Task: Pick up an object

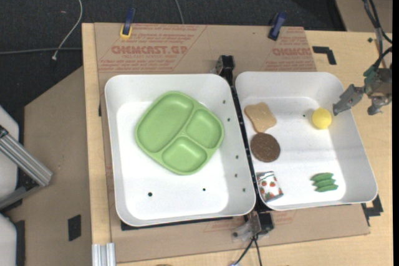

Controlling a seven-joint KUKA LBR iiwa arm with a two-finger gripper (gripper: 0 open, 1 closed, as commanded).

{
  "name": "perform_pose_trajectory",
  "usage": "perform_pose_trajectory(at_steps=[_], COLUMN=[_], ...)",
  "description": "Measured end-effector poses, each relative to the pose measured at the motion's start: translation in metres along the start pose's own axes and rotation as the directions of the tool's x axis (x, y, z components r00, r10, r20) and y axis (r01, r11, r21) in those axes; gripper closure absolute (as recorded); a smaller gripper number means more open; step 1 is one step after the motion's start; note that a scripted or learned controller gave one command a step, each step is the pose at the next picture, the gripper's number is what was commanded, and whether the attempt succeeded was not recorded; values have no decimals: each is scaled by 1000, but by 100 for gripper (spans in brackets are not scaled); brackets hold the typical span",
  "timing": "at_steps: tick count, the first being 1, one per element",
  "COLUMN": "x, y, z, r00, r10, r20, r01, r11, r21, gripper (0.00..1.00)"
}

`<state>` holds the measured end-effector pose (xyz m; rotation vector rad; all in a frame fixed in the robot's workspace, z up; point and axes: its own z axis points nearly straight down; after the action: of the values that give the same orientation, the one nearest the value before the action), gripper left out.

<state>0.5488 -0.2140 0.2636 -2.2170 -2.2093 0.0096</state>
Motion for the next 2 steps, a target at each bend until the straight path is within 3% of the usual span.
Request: perform_pose_trajectory(at_steps=[1,2], x=[1,10], y=[2,-3], z=[-7,47], r00=[1000,1000], r10=[-4,-4], r20=[3,1], r01=[4,4], r11=[1000,1000], r21=[-12,-7], gripper=[0,0])
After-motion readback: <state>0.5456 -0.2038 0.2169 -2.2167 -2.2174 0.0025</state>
